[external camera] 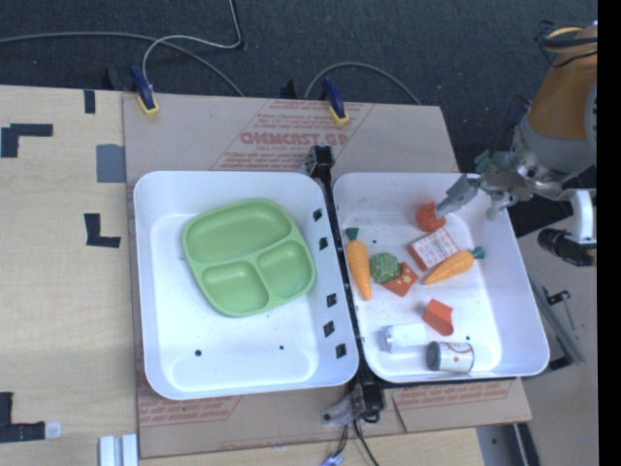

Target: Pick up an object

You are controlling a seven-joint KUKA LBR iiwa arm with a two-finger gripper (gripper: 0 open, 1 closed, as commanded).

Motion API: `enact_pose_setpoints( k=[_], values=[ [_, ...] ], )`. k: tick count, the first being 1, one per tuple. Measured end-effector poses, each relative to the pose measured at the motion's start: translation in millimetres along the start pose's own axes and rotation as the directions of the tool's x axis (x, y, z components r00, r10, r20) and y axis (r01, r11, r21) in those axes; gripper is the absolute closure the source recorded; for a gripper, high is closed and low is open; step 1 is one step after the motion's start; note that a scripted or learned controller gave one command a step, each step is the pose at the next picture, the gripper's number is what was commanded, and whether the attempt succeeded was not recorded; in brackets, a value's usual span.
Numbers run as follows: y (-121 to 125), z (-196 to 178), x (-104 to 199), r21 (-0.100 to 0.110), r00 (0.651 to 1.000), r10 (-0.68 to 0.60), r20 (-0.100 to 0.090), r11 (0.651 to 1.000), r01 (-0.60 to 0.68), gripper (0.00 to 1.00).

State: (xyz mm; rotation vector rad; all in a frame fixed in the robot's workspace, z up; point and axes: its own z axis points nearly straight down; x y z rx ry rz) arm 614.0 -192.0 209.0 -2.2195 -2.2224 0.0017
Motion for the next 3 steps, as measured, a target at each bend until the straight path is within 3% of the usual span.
enact_pose_setpoints(
  k=[1,2,3],
  values=[
    [56.4,121.9,11.2,-0.006,1.000,-0.002,0.002,1.000,0.002,0.00],
    [56.3,112.2,10.9,-0.006,1.000,-0.003,0.005,1.000,0.003,1.00],
    [55.5,12.5,100.0,-0.004,1.000,-0.002,-0.001,1.000,0.002,1.00]
  ],
)
